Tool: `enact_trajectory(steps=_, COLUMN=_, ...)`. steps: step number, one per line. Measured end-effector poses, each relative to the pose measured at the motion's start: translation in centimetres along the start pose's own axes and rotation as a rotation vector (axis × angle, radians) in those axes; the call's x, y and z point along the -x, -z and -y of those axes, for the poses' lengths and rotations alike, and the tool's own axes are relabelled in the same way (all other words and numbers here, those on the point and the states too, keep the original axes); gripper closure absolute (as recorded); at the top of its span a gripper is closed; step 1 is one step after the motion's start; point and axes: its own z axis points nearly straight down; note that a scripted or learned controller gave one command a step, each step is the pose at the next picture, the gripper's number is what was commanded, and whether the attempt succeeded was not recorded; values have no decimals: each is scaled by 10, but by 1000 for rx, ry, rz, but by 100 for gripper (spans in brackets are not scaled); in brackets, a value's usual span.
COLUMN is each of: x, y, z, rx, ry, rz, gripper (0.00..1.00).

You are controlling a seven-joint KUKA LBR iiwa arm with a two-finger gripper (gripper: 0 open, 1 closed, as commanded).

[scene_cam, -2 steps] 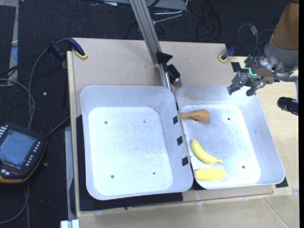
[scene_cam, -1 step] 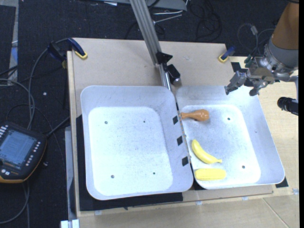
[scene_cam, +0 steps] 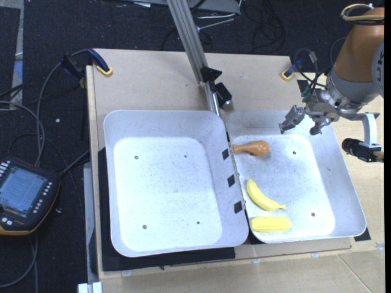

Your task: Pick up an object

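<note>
**Gripper high at the far rim, targets all lie nearer**

Nearest the camera, a yellow block (scene_cam: 270,224) lies flat at the right bin's (scene_cam: 342,182) front edge, long axis across the view. Just behind it the banana (scene_cam: 264,197) slants from upper left to lower right. Farther back, the drumstick (scene_cam: 252,148) lies crosswise by the divider, thin end pointing left. Farthest of all, the gripper (scene_cam: 305,122) hangs over the bin's back rim, fingers spread and nothing between them. The drumstick looks the closest pick: down and to the left of the fingers, well apart from them.
</note>
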Motion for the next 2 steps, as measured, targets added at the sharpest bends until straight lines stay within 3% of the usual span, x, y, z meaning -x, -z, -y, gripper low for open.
enact_trajectory(steps=1, x=-1, y=-62, z=6, rx=0, ry=0, rz=0, gripper=0)
enact_trajectory(steps=2, x=1, y=-97, z=4, rx=12, ry=-2, rz=5, gripper=0)
